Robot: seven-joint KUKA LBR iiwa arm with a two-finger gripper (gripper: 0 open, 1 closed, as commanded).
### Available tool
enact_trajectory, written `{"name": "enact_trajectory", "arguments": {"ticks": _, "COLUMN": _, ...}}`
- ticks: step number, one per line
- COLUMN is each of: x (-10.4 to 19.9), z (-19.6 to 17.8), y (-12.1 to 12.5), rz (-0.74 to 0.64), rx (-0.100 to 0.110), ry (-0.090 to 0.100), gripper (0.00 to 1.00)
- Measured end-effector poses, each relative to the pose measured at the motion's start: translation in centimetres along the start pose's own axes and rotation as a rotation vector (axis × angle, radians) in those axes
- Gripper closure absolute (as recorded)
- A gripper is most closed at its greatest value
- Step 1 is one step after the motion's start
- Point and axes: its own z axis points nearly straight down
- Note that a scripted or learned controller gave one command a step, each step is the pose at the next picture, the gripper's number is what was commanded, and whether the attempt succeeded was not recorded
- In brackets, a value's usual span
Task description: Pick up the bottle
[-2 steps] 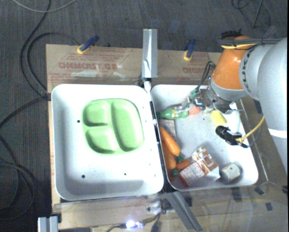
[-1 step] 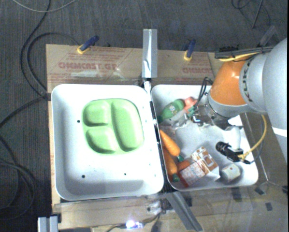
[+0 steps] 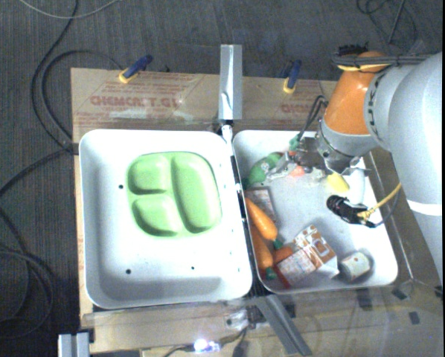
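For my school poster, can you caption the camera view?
Robot gripper beside the green bottle at the right bin's far end.

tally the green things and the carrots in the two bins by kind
green tray: 1
green bottle: 1
orange carrots: 2
total: 4

I work from 1 camera, fixed above the cardboard-topped bench [image 3: 133, 80] and tilted down at a slant. It sits far enough back that the left shallow white plastic bin [image 3: 88, 222] and the right shallow white plastic bin [image 3: 304, 199] both fit whole, mid-frame. Dark grey carpet [image 3: 207, 13] fills the top; the grey robot arm [image 3: 423, 140] enters at right.
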Motion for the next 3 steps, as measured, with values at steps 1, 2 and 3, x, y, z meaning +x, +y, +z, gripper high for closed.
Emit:
{"name": "enact_trajectory", "arguments": {"ticks": 1, "x": 0.5, "z": 2.7, "y": -0.8, "rz": -0.038, "rx": -0.013, "ry": -0.007, "gripper": 0.00}}
{"name": "enact_trajectory", "arguments": {"ticks": 2, "x": -2.9, "z": -1.4, "y": 1.2, "rz": -0.175, "rx": 0.000, "ry": -0.003, "gripper": 0.00}}
{"name": "enact_trajectory", "arguments": {"ticks": 3, "x": -0.1, "z": 2.8, "y": 1.1, "rz": -0.085, "rx": -0.010, "ry": -0.007, "gripper": 0.00}}
